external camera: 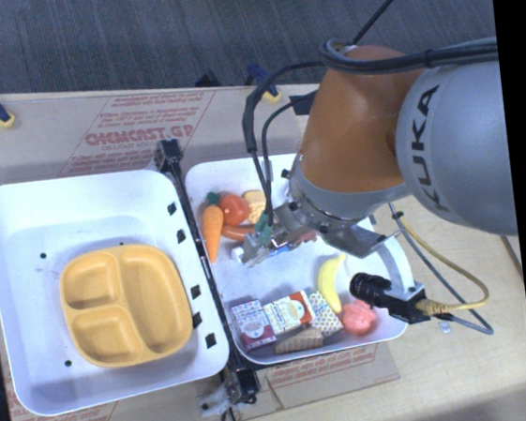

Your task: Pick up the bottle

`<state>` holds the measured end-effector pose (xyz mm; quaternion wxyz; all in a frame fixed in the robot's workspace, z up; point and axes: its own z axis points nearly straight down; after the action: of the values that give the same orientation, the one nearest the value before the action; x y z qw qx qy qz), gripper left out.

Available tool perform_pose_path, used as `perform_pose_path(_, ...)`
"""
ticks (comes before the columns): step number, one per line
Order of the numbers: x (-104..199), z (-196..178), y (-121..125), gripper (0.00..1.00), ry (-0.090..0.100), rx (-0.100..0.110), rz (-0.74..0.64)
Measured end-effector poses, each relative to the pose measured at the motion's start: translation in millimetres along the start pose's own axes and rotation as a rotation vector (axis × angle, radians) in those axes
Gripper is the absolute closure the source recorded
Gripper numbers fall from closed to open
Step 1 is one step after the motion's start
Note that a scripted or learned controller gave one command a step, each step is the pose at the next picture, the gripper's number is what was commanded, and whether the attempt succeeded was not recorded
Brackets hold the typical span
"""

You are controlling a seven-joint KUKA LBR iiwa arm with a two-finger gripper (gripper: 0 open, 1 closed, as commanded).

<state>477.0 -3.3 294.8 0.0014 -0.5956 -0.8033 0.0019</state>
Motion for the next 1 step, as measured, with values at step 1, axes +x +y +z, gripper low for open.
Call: perform_pose_path(1, -95.6, 156.4, -30.1, 1.0, 0.004, 0.003, -0.155)
